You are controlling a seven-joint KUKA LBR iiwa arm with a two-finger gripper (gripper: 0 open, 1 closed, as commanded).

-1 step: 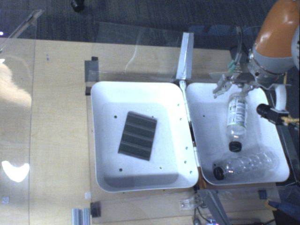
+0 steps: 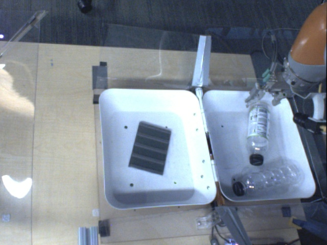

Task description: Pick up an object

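Where fingers (image 2: 264, 97) straddle it, labelled bottle's (image 2: 258, 127) base.

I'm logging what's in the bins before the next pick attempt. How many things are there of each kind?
Clear plastic bottles: 2, one with a label, one lying along the right bin's near wall
Dark ribbed rectangular block: 1, in the left bin
Total: 3

Two white bins (image 2: 110, 152) side by side, wooden bench (image 2: 51, 137), clear divider panel (image 2: 201, 60) behind
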